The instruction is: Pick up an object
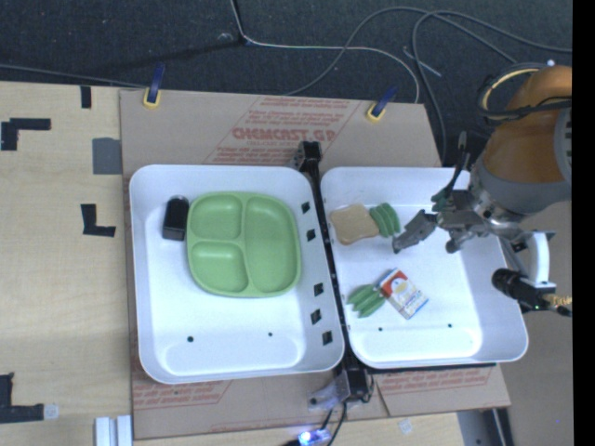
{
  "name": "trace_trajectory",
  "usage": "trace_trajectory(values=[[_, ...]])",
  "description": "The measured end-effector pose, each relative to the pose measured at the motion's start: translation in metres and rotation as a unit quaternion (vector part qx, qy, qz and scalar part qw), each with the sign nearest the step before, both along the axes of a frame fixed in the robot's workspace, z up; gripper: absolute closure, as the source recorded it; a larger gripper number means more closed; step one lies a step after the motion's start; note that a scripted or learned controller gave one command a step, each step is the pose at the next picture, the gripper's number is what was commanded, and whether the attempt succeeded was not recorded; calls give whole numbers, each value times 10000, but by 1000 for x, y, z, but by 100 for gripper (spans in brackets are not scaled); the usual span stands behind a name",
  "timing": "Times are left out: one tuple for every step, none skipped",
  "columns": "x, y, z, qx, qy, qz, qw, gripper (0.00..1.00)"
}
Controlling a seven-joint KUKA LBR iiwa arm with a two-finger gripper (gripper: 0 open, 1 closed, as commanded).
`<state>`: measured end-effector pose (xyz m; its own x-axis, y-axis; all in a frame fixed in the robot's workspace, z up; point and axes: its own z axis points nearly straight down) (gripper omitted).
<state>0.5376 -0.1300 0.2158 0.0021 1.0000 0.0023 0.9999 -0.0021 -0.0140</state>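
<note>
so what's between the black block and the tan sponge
In the camera view, the green divided plate and the black divider between the bins lie between the black block and the tan sponge.

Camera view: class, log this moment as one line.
gripper above right bin | holding nothing | nearest: green pods, tan slice

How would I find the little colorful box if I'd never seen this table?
Look in the right white bin, at the half nearer the camera. The small box lies there tilted, just right of a green pea pod. It alone is white with red and orange print; its neighbours are green or tan.
</note>
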Motion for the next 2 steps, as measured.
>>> trace_trajectory(values=[[3,0,6,-9,-62,18,10000,0],[-8,-2,-48,-11,-43,11,10000,0]])
